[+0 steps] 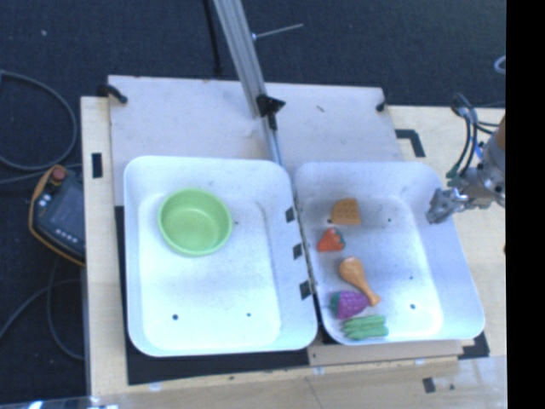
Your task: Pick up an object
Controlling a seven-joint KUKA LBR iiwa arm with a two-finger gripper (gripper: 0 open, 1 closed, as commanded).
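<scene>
Robotics lab or test cell, not a home. Evidence: pale wood surface (pixel 255 382) w/ two shallow white bins (pixel 145 313) fixed side by side at center, an aluminium extrusion post (pixel 238 41) rising from upper middle, loose black cables (pixel 34 126) on dark carpet at left, an orange-edged teach pendant (pixel 58 211) at left edge, and black tape marks at board corners.

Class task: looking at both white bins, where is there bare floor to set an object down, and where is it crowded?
Left bin: bare floor below and right of the green bowl. Right bin: bare strip on its right, between the toys and the wall near the gripper. Crowded: the right bin's left side, with bread, tomato, drumstick, grapes and green beans.
</scene>
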